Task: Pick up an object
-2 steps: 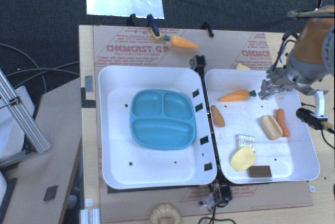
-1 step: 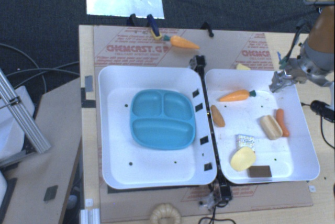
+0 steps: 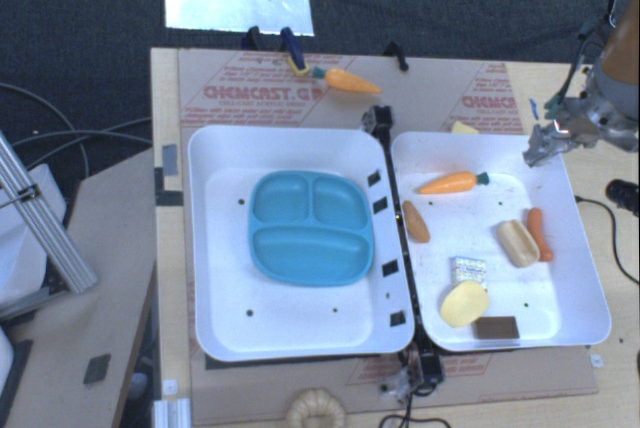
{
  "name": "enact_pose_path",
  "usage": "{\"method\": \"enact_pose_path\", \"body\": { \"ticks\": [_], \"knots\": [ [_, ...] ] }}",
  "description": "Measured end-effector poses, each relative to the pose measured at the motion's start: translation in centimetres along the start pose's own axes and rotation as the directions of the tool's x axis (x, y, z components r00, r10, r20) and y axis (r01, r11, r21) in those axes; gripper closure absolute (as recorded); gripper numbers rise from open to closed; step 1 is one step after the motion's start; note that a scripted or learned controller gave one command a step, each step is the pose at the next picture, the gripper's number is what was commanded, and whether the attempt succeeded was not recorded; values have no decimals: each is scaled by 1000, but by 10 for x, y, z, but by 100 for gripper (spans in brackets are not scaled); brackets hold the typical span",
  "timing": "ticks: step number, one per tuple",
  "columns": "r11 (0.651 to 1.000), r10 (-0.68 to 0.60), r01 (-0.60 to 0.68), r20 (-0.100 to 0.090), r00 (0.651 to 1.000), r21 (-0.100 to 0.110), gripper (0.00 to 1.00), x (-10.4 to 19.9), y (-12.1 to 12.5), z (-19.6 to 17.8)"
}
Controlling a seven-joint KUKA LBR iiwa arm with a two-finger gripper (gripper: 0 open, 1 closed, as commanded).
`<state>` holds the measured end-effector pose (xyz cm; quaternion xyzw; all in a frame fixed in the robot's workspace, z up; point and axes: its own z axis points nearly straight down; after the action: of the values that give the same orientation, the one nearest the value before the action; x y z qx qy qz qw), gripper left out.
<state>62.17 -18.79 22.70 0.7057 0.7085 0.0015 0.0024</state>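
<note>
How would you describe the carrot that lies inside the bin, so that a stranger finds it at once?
Start at the right white bin. Near its upper edge, at the divider side, lies the orange carrot with its dark green tip pointing right. A second carrot lies on the cardboard behind both bins; this one alone is inside the bin.

Claw (image 3: 541, 148) hovers over right bin's (image 3: 590, 311) far corner.

An orange carrot (image 3: 447, 182) lies across the upper part of the right bin (image 3: 585, 276), in the right half of the frame. Below it lie a brown sausage (image 3: 415, 222), bread roll (image 3: 518, 243), yellow potato (image 3: 464, 304) and chocolate bar (image 3: 495, 327).
</note>
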Motion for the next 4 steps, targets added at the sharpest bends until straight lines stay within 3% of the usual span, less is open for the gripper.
{"method": "enact_pose_path", "body": {
  "ticks": [4],
  "knots": [
    [1000, -7, 7, -4, 1000, 5, 100, 226, -34, -2]
  ]
}}
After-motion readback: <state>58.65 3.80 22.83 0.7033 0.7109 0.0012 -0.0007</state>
